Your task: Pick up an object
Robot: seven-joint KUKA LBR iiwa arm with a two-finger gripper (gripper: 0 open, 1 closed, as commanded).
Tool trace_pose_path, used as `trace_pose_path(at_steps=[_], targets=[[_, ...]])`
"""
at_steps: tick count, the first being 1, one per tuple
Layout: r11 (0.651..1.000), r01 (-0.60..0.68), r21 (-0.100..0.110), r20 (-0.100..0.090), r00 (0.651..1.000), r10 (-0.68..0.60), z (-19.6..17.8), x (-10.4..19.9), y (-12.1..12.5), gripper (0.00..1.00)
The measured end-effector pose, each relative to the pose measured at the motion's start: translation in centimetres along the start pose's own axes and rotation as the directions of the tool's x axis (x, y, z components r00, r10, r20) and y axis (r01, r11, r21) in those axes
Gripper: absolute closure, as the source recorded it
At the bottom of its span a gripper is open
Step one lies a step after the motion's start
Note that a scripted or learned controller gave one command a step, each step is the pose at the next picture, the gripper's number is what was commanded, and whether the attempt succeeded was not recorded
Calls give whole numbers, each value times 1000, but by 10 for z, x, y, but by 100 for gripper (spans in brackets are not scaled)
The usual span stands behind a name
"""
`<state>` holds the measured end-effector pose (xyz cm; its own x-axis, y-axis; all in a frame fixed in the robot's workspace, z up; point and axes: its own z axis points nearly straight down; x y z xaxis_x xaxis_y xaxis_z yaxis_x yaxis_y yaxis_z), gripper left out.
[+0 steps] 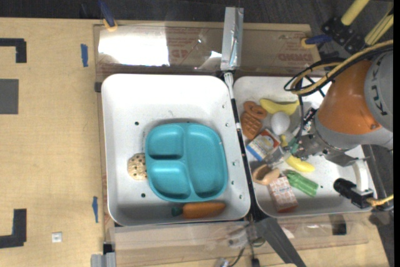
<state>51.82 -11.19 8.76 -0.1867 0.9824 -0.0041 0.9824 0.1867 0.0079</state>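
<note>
Low over right bin [262, 85], gripper [292, 148] among clutter, beside yellow piece [300, 165] and green piece [304, 184]. Grip state: cannot tell; nothing visibly held. Likely reach step. Next: settle on one piece, close, lift straight.

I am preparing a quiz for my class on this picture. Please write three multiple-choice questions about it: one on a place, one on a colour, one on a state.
1. Where does the divided plate lie?
A. in the left bin
B. in the right bin
C. on the bench outside the bins

2. What colour is the divided plate?
A. red
B. teal
C. black

3. How does the carrot lie?
A. standing upright
B. on top of the plate
C. flat along the near wall of the left bin

Answers:
1 A, the plate sits inside the left white bin.
2 B, its surface is teal.
3 C, it lies flat just below the plate, by the wall.
</note>
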Motion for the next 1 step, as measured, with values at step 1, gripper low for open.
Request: trace_pose_path(at_steps=[1], targets=[[936, -351, 5, -2, 936, 351, -98, 21, 33, 0]])
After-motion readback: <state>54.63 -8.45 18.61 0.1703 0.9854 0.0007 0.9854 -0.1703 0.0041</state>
